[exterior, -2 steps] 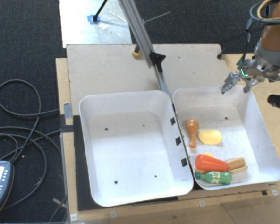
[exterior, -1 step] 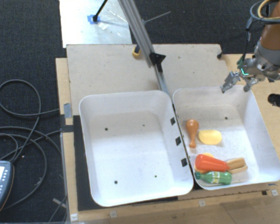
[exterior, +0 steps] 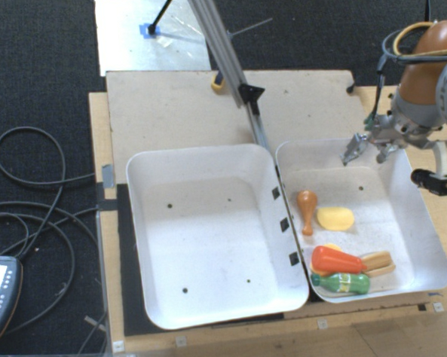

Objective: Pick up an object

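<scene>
camera view: we count two white bins; the right bin (exterior: 415, 222) holds one drumstick (exterior: 307, 206), one potato chip (exterior: 336, 218), one carrot (exterior: 336, 261), one hot dog (exterior: 377, 262) and one green bottle (exterior: 343, 283); the tool (exterior: 367, 150) hangs spread, holding nothing.

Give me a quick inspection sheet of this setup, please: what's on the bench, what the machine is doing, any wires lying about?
Surface: bench bearing two white bins, left bin and right bin, side by side.
Job's things: all in the right bin: toy chicken drumstick, yellow potato-like piece, orange carrot, tan bread-like piece, green bottle.
Clutter: nothing seen.
Gripper: gripper hangs over the right bin's far edge, fingers apart, nothing between them.
Cables: black loops on the floor to the left.
Surroundings: dark carpet, handheld screen at the left edge, slanted metal pole.
</scene>
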`<state>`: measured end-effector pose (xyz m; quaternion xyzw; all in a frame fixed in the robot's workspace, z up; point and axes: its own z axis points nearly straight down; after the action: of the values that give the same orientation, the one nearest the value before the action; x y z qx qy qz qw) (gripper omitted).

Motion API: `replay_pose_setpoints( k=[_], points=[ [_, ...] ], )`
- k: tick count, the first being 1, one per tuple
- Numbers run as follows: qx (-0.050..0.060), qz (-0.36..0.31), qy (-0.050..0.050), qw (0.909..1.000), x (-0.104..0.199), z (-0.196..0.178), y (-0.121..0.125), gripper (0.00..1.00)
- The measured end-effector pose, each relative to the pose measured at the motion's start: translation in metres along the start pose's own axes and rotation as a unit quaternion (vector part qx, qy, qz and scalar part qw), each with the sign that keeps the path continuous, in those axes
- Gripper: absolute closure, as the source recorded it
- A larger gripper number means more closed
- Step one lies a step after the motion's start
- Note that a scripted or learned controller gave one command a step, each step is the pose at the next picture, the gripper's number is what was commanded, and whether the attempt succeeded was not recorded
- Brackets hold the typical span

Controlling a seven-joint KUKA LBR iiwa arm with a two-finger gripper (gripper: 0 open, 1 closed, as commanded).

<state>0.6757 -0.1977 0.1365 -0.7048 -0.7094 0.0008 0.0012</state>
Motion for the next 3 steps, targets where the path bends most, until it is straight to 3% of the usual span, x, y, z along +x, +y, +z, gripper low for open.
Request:
replay_pose_setpoints(
  k=[1,2,3],
  points=[
    [0.0,-0.001,0.0,1.0,0.001,0.048,0.0,0.0],
    [-0.005,-0.003,-0.002,1.0,0.0,0.032,0.003,1.0],
    [-0.005,0.002,-0.002,1.0,-0.004,-0.014,0.0,1.0]
  ],
)
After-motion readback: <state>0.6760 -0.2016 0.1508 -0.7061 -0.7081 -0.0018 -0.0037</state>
